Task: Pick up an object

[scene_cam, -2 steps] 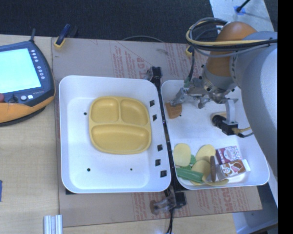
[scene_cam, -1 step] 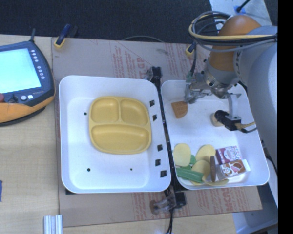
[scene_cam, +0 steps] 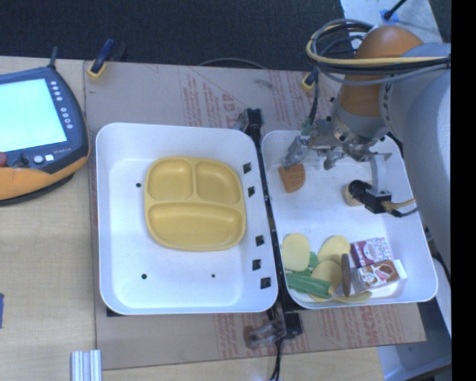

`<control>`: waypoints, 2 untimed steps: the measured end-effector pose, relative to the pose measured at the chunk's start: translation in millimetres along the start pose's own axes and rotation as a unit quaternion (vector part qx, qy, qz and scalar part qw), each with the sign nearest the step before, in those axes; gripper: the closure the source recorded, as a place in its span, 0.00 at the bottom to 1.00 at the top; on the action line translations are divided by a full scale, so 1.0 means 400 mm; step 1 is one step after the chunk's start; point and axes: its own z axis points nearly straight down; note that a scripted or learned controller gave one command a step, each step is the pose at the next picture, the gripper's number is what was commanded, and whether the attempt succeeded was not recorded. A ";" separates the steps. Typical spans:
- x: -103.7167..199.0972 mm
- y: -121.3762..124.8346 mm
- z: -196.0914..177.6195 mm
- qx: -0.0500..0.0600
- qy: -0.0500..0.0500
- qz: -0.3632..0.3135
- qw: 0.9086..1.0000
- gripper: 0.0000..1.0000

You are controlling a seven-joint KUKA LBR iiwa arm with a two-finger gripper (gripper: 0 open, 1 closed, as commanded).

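Yellow round slices [scene_cam: 309,252] lie nearest to the camera, well in front of the brown chunk [scene_cam: 293,178], and with them are a green piece [scene_cam: 305,282] and a small printed carton [scene_cam: 377,264], all in one loose heap in the same white bin [scene_cam: 325,209]. None of these looks touched, and they are well apart from the brown chunk. To the side of the brown chunk, across the wall between the bins, the other white bin [scene_cam: 119,236] holds a yellow divided plate [scene_cam: 195,203] and nothing more. The brown chunk itself sits on the bin floor near the far corner, next to that wall. Just behind and above it hangs the gripper [scene_cam: 317,151], very close to it, maybe touching its far top edge, but I cannot tell if the gripper is apart or together, and I do not see the chunk clamped in it. So I judge that the approach is nearly made and the picking is not yet done: the grasp on the chunk and the lift out of the bin are left.
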 end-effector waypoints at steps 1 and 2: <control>-0.004 -0.004 0.030 0.001 -0.001 0.003 1.000 0.00; -0.004 -0.003 0.029 0.001 -0.001 0.003 1.000 0.00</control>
